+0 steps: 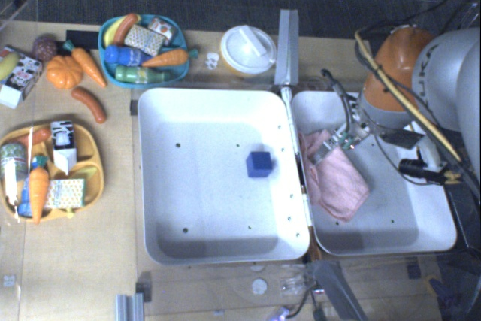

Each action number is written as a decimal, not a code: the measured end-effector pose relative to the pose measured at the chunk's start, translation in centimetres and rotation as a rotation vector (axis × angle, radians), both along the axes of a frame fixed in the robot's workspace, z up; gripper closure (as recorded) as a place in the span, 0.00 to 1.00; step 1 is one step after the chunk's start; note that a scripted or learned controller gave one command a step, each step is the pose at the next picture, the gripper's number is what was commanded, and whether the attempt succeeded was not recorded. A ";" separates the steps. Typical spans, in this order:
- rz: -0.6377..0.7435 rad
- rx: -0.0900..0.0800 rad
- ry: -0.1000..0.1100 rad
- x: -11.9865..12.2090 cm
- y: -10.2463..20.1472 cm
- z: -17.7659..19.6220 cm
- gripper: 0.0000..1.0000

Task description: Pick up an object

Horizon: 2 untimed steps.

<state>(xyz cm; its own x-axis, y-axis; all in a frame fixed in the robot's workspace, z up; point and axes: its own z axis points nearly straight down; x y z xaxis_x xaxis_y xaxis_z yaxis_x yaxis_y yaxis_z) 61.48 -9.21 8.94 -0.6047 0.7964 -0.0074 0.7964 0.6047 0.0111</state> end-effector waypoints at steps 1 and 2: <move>0.003 0.000 -0.003 0.2 0.1 1.0 1.00; 0.035 -0.004 -0.004 -2.1 -5.3 0.1 1.00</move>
